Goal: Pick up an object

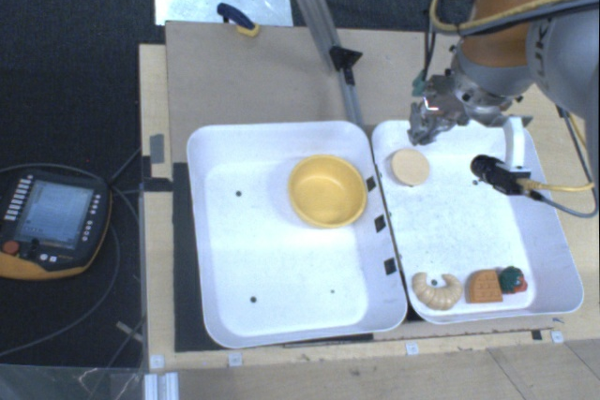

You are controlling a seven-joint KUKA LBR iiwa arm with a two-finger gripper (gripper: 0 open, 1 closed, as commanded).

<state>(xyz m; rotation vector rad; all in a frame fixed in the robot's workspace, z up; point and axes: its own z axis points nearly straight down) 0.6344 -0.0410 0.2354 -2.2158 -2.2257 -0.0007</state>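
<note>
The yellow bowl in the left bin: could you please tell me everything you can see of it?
The yellow bowl is round, plain and evenly coloured, apparently plastic, with a smooth rim and a shallow hollow that holds nothing visible. It stands upright on the floor of the left bin, in the bin's upper right part near the wall shared with the right bin. Nothing but the bin floor touches it; the gripper is over the other bin.

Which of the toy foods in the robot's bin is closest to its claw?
The round tan cookie, lying just below the gripper at the bin's top end. The croissant, orange cracker and strawberry sit far off along the bottom edge.
</note>
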